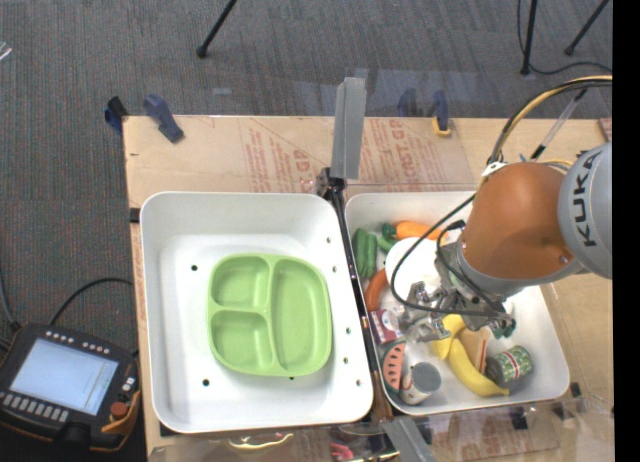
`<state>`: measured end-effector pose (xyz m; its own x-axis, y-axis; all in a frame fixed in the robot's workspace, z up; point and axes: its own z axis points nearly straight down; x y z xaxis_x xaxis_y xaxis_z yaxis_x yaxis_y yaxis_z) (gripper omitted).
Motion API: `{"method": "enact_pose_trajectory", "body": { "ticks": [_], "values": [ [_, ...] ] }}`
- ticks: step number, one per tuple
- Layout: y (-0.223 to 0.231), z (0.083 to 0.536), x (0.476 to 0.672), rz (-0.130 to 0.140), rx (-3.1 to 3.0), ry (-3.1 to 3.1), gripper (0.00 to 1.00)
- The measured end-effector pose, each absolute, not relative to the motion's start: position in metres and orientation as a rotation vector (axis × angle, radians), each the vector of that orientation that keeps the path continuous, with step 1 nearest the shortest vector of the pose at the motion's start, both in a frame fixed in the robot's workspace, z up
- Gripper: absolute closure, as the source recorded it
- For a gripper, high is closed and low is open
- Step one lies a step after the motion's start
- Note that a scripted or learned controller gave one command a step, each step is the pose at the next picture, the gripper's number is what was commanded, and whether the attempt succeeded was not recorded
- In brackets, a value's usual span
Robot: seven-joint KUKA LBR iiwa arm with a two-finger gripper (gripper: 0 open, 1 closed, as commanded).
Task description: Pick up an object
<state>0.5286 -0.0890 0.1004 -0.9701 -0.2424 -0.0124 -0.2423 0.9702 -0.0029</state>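
My gripper [437,322] reaches down into the right bin [553,345], under the orange band of the arm. It hangs over a heap of toy food. A yellow banana [470,368] lies just right of and below it. A watermelon slice [396,367] and a grey cup [426,378] sit at the bin's front. A small green can [512,364] lies to the right. Green vegetables [365,249], an orange carrot [410,229] and a white plate [412,258] lie toward the back. The arm hides the bin's middle.
The left bin [180,240] holds a green divided plate [270,313]. A grey upright post [349,135] stands behind the divide between the bins. Blue and yellow clamps grip the bench's back edge. A teach pendant [65,375] lies at the lower left.
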Motion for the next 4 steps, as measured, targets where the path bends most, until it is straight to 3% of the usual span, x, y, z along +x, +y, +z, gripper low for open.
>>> {"method": "enact_pose_trajectory", "body": {
  "ticks": [1,2,3,4],
  "values": [
    [-0.089,0.1,0.528,-0.002,-0.384,3.107,0.0],
    [-0.143,0.091,0.525,0.0,-0.283,3.117,0.0],
    [-0.141,0.092,0.513,-0.004,-0.257,3.114,0.0],
    [-0.101,0.087,0.574,0.004,-0.659,3.07,0.0]
  ]
}}
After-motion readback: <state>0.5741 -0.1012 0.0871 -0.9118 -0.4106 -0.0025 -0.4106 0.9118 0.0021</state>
